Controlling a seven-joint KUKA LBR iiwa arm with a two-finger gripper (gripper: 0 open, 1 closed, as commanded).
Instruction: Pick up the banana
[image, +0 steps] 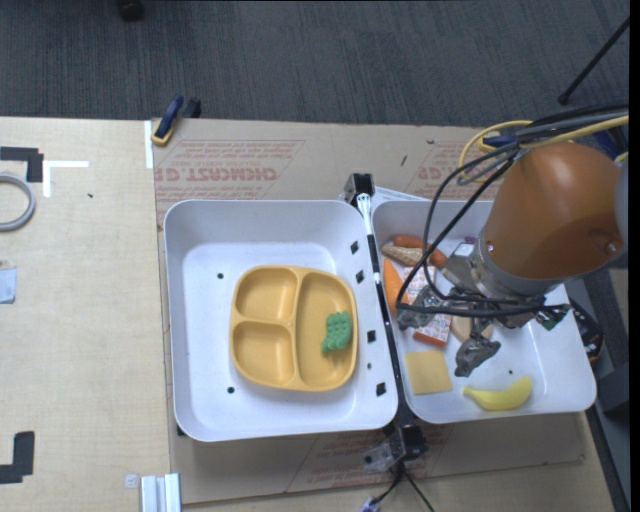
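The gripper hangs over the right bin, and it's honestly hard to tell how its dark fingertips are set. Nothing is visibly between them. The banana lies just nearer and a bit right of it, close to the bin's near wall, beside a yellow cheese slice. A good grab probably means sliding over the banana's middle and closing across its narrow width. The big orange wrist hides much of the food behind it.

Arm reaching in from right, hand pointing down.
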